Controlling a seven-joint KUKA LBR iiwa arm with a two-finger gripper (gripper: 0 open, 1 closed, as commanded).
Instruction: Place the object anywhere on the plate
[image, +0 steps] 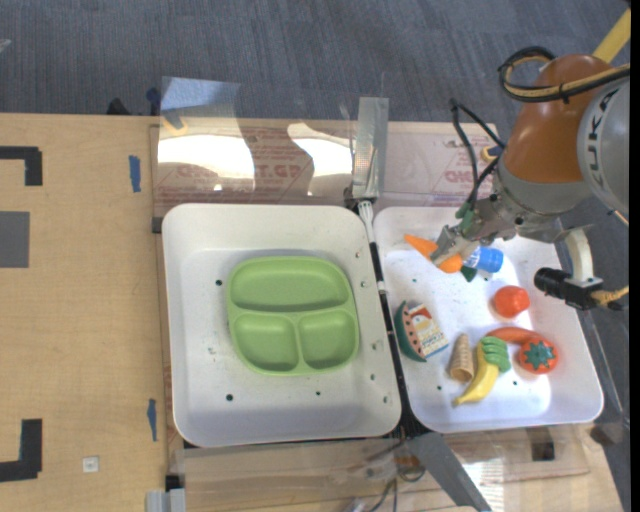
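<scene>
Green and three-sectioned, the plate (292, 313) sits in the middle of the left bin (190, 300), with nothing resting in any of its compartments. To its right, just across the shared rims, the right bin (575, 400) holds all the small toys.

Reaching in from the right, the grey arm (560, 130) with its orange band comes down over the far part of the right bin. Its end effector (458, 245) is low among the toys there, right at an orange carrot-shaped piece (432, 248) that points toward the bin's upper left corner. The metal parts overlap the carrot's wider end, but I cannot tell whether the fingers are spread or closed, or whether the carrot is actually between them. A small blue object (489, 262) lies just beside the end effector on its right, touching or nearly so.

Nearer the camera, a red-orange round fruit (511, 300) lies apart from the others. Below it are a red tomato-like toy (537, 355) with a green top and a green leafy piece (494, 352), close together. A yellow banana (479, 385) and a tan cone (459, 357) lie side by side at the front. A round, picture-printed piece (419, 330) leans near the left wall of that bin.

Both bins rest on the table (70, 320), whose brown surface carries strips of black and blue tape.
</scene>
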